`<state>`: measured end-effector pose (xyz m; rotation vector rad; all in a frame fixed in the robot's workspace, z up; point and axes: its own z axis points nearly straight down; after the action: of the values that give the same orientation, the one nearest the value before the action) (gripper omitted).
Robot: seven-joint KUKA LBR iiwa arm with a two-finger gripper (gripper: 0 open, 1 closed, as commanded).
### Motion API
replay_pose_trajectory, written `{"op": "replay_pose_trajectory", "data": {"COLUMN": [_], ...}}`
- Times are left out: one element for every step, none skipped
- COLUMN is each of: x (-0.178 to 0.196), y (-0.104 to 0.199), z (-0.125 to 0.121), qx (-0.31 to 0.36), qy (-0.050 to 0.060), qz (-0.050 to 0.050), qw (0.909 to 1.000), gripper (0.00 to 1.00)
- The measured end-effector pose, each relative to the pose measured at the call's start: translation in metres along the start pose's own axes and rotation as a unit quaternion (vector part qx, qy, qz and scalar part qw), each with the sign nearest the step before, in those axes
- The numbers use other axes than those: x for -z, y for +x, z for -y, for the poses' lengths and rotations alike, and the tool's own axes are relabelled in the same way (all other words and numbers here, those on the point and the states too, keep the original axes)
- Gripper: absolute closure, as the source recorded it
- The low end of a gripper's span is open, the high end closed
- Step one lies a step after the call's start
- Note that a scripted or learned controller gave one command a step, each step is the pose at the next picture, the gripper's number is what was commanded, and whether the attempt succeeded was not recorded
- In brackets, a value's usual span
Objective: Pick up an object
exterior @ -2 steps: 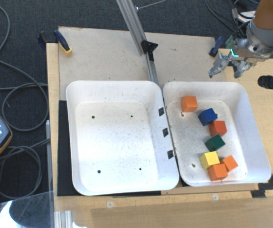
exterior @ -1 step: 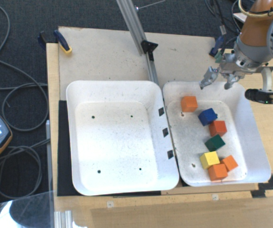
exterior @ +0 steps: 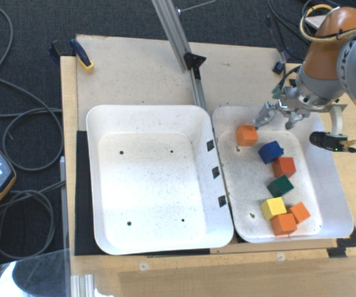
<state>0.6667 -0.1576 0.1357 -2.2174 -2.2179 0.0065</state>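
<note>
The right white bin [exterior: 328, 184] holds several small blocks. An orange block [exterior: 246, 135] lies at its far left, then a blue block [exterior: 270, 151], a red block [exterior: 284, 166] and a green block [exterior: 280, 185] run down the middle. A yellow block [exterior: 273, 207] and two orange blocks [exterior: 299, 212] [exterior: 283, 224] sit near the front. My gripper [exterior: 278, 119] hangs over the bin's far edge, just up and right of the first orange block. It is open with nothing between its fingers [exterior: 263, 117].
The left white bin [exterior: 92, 124] lies beside the right one. A slanted metal pole [exterior: 171, 23] ends at a black foot behind the bins. A blue and yellow clamp [exterior: 82, 53] sits at the bench's far left corner. Cables lie on the floor to the left.
</note>
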Motion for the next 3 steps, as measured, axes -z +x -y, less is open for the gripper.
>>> {"op": "replay_pose_trajectory", "data": {"x": [-0.028, -0.015, 0.035], "y": [0.002, 0.002, -0.006], "z": [-0.005, -0.007, -0.008], "qx": [0.001, 0.001, 0.000], "qy": [-0.008, -0.011, -0.007], "qz": [-0.002, 0.000, 0.001], "qw": [1.0000, 0.9999, 1.0000], "gripper": [0.00, 1.00, 1.00]}}
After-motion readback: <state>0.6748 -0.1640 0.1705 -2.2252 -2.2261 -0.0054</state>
